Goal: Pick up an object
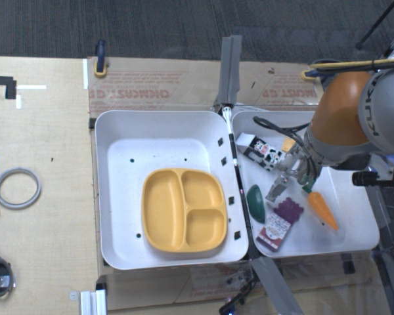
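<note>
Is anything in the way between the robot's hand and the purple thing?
Nothing visible is. The metal end effector hangs in the right white bin, just above the lumpy purple toy. The green oval toy and orange carrot toy lie beside it.

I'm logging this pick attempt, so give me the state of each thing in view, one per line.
Claw: low in the right bin, over the purple item; open or shut cannot be told.
Yellow divided plate: lying flat in the left bin, right side up.
Green item: lying by the right bin's left wall.
Carrot: lying on its side.
Purple item: lying beside the red packet.
Red packet: lying flat.
</note>
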Robot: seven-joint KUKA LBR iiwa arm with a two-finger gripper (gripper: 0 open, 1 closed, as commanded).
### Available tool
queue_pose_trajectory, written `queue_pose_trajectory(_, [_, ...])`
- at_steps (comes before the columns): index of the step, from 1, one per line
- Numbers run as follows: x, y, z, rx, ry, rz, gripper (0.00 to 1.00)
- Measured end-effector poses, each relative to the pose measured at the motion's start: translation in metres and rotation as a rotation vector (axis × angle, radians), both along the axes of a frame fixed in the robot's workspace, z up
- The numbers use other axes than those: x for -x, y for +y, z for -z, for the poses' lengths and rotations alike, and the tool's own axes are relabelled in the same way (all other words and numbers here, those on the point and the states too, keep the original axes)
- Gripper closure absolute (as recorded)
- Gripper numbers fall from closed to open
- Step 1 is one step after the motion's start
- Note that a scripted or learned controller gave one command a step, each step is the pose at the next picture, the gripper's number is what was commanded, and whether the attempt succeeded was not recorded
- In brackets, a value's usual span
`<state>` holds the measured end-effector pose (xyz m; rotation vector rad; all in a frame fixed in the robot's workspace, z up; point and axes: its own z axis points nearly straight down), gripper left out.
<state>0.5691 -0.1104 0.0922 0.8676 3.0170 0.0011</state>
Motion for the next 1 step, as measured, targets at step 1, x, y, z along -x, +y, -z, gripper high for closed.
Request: queue_pose_trajectory(1, [0.0915, 0.0060, -0.0155, 0.000, 0.003, 0.244, 0.00])
